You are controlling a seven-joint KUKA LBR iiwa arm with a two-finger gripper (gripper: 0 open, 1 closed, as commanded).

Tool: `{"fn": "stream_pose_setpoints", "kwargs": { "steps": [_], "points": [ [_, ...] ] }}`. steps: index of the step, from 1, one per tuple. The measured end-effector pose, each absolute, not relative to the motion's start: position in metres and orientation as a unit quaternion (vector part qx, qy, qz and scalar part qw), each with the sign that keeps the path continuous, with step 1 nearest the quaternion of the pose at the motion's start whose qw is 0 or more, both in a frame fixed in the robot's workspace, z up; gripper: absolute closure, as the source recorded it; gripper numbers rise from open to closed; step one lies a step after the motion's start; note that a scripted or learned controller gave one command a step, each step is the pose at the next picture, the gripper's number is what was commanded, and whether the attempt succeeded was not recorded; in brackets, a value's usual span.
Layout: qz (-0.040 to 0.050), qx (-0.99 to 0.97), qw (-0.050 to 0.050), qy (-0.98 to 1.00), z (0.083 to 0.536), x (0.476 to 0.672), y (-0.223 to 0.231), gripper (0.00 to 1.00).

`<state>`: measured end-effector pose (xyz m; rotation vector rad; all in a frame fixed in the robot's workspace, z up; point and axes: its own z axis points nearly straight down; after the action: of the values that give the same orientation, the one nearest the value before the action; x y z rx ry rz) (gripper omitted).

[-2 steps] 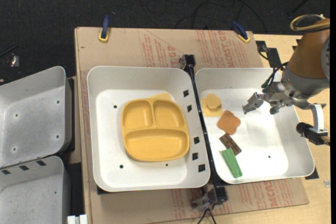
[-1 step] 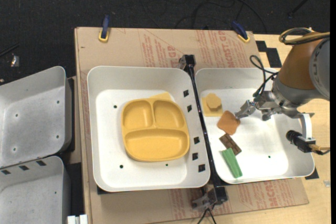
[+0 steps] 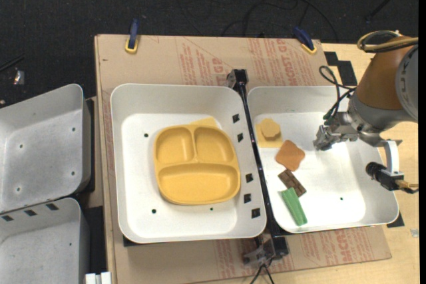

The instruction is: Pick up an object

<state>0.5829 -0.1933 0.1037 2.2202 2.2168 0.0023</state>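
The right bin (image 3: 346,209) holds a pale yellow round piece (image 3: 269,130), an orange-brown piece (image 3: 290,155), a small dark brown block (image 3: 291,182) and a green bar (image 3: 293,206). My gripper (image 3: 324,139) hangs low over the bin's right half, to the right of the orange-brown piece and apart from it. Nothing shows between its tips. The arm's orange band (image 3: 381,80) is above it at the right.
The left bin (image 3: 130,209) carries a yellow divided plate (image 3: 197,165). A black divider (image 3: 249,143) runs between the bins. Grey metal trays (image 3: 40,143) lie at the far left. Cardboard (image 3: 200,56) underlies the bins, held by clamps.
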Motion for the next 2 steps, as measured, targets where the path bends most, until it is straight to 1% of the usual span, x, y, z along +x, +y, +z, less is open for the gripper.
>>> {"fn": "stream_pose_setpoints", "kwargs": {
  "steps": [1, 2],
  "points": [
    [0.0012, 0.706, 0.002, 0.708, 0.150, 0.592, -0.193, 1.00],
    [0.0015, 0.706, 0.003, 0.708, 0.204, 0.594, -0.194, 1.00]
  ]
}}
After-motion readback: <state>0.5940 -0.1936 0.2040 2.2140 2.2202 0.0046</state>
